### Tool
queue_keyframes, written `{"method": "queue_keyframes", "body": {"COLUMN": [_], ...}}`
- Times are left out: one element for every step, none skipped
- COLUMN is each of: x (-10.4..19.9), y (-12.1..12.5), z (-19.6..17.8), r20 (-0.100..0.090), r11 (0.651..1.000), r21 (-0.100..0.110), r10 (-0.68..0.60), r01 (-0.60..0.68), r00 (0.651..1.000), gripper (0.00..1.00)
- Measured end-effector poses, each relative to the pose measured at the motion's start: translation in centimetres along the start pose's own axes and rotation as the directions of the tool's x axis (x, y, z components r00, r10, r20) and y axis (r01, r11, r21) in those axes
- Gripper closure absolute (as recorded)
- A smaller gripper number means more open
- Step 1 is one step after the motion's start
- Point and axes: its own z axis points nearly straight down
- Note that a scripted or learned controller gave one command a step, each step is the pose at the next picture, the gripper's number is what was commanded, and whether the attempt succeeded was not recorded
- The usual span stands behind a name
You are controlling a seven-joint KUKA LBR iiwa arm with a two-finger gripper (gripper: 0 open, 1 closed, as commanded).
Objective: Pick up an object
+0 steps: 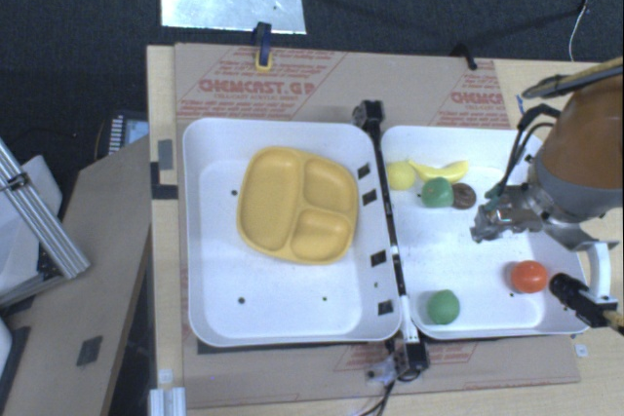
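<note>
Camera view, from above, at slant. Two white bins side by side on surface. Left bin (210, 209) carries yellow divided plate (297, 205), well apart from arm's work. Right bin (487, 312) carries candidates for picking: yellow banana (441, 170), yellow ball (401, 175), green ball (436, 194) touching brown piece (462, 196), second green ball (444, 306) near front wall, orange ball (527, 277). Gripper (492, 224) hangs over bare bin floor between brown piece and orange ball; nothing between jaws; released or clenched, cannot tell. Pick looks not yet made.
</note>
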Motion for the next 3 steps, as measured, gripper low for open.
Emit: {"method": "queue_keyframes", "body": {"x": [0.0, 6.1, 11.6], "y": [0.2, 0.9, 2.0], "z": [-3.9, -2.8, -3.2], "r20": [0.000, -0.003, -0.003], "r11": [1.000, 1.000, 1.000], "r21": [0.002, 0.006, 0.005], "r10": [0.000, -0.006, -0.005], "r01": [0.000, 0.006, 0.006], "r00": [1.000, 1.000, 1.000], "gripper": [1.00, 1.00, 1.00]}}
